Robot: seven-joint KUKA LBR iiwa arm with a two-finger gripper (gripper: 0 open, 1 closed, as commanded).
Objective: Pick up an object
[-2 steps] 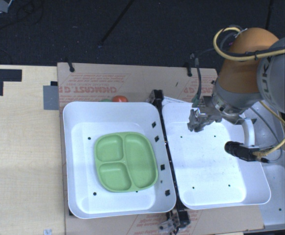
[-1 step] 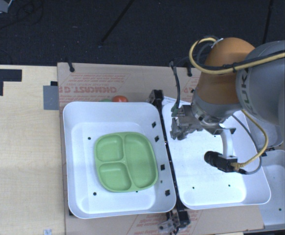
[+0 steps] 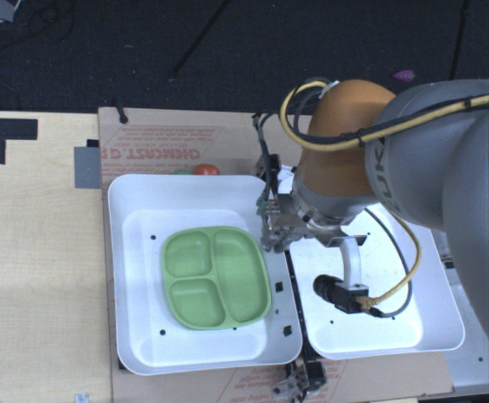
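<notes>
– At the nine o'clock side of the view, what sits in the left bin [image 3: 135, 309]?

– One green plate [image 3: 216, 277] with three compartments. It lies flat on the bin floor, closer to the three o'clock wall.

– And beyond that bin, toward twelve o'clock?

– A small red thing [image 3: 205, 170] rests on the cardboard [image 3: 160, 137] just behind the far wall, outside the bin. It's too small to name.

– Moving rightward, where is the gripper [image 3: 273, 229]?

– Over the seam where the two bins meet, low down, just beside the plate's one o'clock corner. I cannot tell how far it is open, because that spot is dark and cluttered. No object shows in its grasp.

– So which way does the plate lie from it?

– At about eight o'clock, and close. The plate is nearly as broad as it is long. Its longer side seems to run roughly twelve to six, tipped slightly toward eleven. I judge the raised rim at the near corner is the part to pinch, since the plate looks too wide to span.

– And the right bin [image 3: 403, 330]?

– It sits at three o'clock, and the arm [image 3: 429, 166] reaches in over its white floor. The plate is the nearest candidate, a short move toward eight o'clock. The red thing lies farther off, at ten o'clock.
</notes>
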